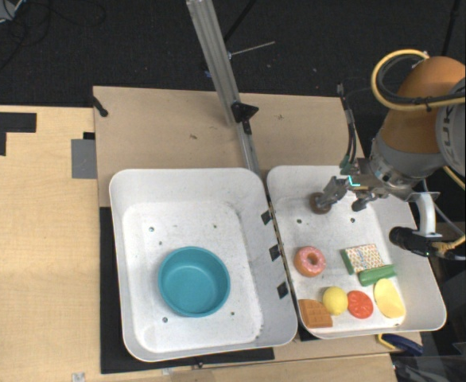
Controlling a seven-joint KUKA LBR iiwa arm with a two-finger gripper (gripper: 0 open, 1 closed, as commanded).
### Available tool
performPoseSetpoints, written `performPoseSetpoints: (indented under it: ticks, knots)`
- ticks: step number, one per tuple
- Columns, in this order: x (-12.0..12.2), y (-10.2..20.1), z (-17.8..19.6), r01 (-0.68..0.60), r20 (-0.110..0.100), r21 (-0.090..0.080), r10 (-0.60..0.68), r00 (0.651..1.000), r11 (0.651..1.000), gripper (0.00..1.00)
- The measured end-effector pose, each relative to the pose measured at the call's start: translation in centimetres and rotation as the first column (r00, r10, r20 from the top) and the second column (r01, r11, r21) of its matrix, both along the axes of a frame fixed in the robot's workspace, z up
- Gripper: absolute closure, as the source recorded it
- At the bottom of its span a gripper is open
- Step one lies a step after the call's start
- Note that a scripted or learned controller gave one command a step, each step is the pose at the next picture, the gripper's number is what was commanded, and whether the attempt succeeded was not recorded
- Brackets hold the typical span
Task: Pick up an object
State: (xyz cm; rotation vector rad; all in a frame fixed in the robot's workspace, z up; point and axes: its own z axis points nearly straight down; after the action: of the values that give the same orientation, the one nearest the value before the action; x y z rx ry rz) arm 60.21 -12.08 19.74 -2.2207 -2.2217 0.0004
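Front row of right bin: a brown cracker [316,314], a yellow lemon [335,299], a red tomato [360,305] and a pale yellow piece [389,298] lie close together near the front rim, all untouched.
Middle of right bin: a pink donut [309,261], a patterned small packet [363,256] and a green stick [376,274] just beside the packet lie flat on the floor of the bin, free.
Left bin: the left bin [137,205] carries one blue bowl [193,281], well apart from the arm.
Right bin: the right bin [424,313] carries all the small things, so the thing to pick is here.
Gripper: the gripper [340,195] is low over the far part of the right bin, beyond the donut.
Fingers: they look apart, one dark tip [323,203] on the left and one on the right, with only white bin floor between them.
Arm: the grey arm [412,146] with the orange band reaches in from the right.
Progress: I judge the pick is not yet done; nothing is lifted and nothing sits between the fingers.
What is left: to come over one thing, close on it and raise it; the donut is the nearest.
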Motion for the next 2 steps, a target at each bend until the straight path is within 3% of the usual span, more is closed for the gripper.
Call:
performPoseSetpoints:
  ticks: [1,2]
  knots:
    - [0.0,0.0,0.0,0.000,0.000,0.000,0.000,1.000,1.000,0.00]
    - [-0.1,-0.9,-5.8,0.000,-0.005,0.000,0.000,1.000,1.000,0.00]
